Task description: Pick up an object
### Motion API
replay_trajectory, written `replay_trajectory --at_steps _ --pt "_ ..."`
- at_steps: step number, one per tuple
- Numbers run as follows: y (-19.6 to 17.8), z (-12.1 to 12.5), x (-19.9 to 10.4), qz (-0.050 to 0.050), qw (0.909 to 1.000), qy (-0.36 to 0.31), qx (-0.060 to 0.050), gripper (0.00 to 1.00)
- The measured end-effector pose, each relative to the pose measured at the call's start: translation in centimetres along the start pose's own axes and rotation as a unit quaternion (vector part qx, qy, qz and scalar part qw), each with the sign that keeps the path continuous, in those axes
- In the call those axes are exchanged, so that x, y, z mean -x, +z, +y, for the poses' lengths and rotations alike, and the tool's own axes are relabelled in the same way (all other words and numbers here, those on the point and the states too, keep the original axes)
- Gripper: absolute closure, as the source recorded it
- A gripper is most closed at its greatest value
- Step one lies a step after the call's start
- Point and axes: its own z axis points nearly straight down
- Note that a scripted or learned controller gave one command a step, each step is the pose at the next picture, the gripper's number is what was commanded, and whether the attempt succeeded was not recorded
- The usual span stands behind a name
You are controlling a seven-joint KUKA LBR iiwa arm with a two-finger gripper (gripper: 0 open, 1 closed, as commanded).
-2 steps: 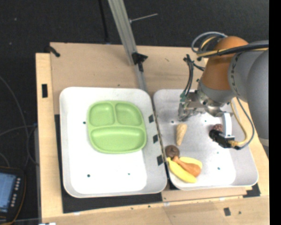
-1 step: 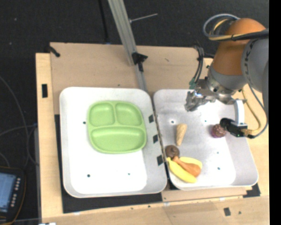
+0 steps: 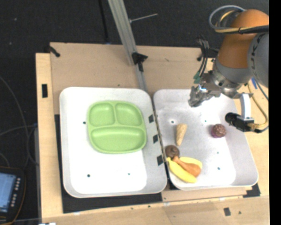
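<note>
On my screen the wooden bench (image 3: 84, 64) carries two white bins side by side. The left bin (image 3: 75, 139) holds a green divided plate (image 3: 116, 127), lying flat in its upper half. A metal post (image 3: 124, 29) slants up from the bench's far edge. A small screen (image 3: 4, 190) glows blue at the lower left, on the dark floor (image 3: 18, 27).

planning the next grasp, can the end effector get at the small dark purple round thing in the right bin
Probably yes: the small dark purple round object lies alone on bare bin floor, apart from other items, with the end effector hovering nearby.
</note>
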Motion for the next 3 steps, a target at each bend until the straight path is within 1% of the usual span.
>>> replay_trajectory --at_steps 2,3 --pt "0.8 2.0 -11.1 0.001 1.0000 -0.003 -0.001 1.00" --pt "0.9 1.6 -16.7 0.001 1.0000 -0.003 -0.002 1.00"
